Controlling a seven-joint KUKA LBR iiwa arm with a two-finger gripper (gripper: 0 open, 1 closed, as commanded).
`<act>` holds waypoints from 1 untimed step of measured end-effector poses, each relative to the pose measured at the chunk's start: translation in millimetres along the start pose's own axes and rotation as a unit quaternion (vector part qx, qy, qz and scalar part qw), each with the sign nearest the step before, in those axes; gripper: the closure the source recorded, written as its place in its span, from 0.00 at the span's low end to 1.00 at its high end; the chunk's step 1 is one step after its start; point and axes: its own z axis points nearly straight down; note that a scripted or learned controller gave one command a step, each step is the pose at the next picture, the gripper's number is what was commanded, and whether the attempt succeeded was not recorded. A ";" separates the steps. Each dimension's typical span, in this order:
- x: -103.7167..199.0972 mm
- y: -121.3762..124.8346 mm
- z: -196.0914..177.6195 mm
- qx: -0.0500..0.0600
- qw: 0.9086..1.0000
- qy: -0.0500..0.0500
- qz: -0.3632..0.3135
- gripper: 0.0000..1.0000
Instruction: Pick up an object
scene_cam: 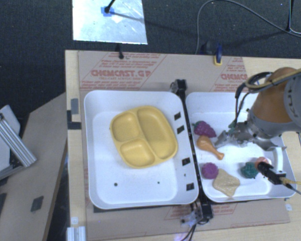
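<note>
I see a yellow tray (pixel 142 136) in the left bin (pixel 103 185); the right bin (pixel 218 104) holds toys beside my hand (pixel 224 137), whose grip I cannot tell

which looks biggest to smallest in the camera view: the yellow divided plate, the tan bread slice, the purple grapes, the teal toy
1. yellow divided plate, by far the largest
2. tan bread slice
3. purple grapes
4. teal toy
The bread slice and grapes look close in size, so that order is unsure.
</note>
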 end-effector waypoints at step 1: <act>-0.4 0.9 -12.8 -0.002 1.000 -0.001 0.000 1.00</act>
